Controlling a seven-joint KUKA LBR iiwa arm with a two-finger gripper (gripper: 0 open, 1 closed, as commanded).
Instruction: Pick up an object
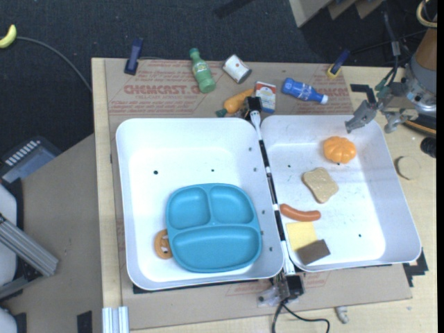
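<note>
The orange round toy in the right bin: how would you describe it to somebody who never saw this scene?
Look at the right bin, in its far part, near the gripper. The orange pumpkin-like toy lies there, just beyond the tan bread slice. It alone is round and bright orange.

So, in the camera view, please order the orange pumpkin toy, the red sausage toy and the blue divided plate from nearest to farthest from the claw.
1. Orange pumpkin toy, right bin, just below the claw.
2. Red sausage toy, right bin's left edge.
3. Blue divided plate, left bin.
</note>
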